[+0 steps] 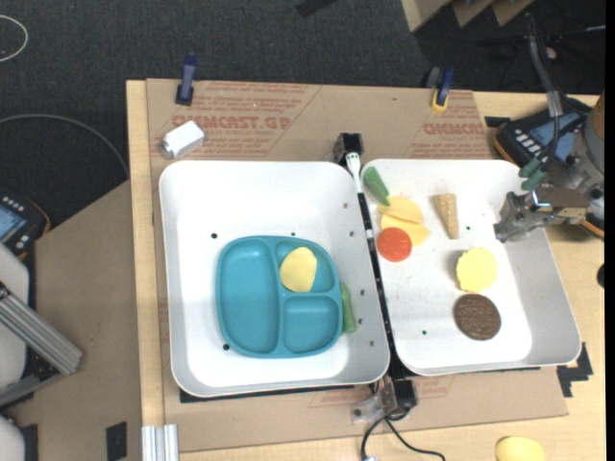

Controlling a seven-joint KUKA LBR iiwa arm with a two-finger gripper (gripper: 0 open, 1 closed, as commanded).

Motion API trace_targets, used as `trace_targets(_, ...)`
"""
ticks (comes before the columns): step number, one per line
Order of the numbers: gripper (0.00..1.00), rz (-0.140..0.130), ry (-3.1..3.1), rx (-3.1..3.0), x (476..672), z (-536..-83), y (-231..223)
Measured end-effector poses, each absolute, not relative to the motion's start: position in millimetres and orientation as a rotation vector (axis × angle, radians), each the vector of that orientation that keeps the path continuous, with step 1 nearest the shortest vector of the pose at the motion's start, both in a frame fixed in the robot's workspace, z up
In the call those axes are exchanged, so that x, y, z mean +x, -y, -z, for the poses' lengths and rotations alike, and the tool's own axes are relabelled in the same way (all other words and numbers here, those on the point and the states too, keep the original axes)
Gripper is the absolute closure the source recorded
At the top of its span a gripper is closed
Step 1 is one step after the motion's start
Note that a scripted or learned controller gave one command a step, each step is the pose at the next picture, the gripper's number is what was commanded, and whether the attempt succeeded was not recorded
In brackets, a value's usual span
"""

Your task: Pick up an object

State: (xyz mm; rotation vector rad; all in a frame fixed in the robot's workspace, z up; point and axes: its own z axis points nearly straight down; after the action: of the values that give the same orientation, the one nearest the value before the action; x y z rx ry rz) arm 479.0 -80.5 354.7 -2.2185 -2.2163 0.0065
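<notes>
Grey gripper (511, 221) sits at the right bin's (548, 344) right edge; can't tell its opening, nothing visibly held. Nearest target: yellow disc (477, 270), brown cookie (478, 316) touching below. Risk: flat disc slips out or nudges the cookie.

Even overhead light, bright white bins (259, 185) near glare; soft shadow under my gripper (507, 227); slight blur, dark floor (86, 27) dim.

Dark grey carpet floor (144, 27), cardboard sheet (288, 113) on a wooden bench (96, 286), 2 clamps at its far edge.
</notes>
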Motion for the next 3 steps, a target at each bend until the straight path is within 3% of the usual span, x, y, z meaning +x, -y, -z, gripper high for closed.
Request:
trace_targets(1, 1.0, 0.023, 2.238, -2.23, 480.1, -515.4, 61.7)
trace_targets(2, 1.0, -0.01, 2.221, -2.211, 478.8, -413.9, 19.0)
trace_targets(3, 1.0, 0.02, 2.236, -2.221, 479.8, -532.0, -31.6)
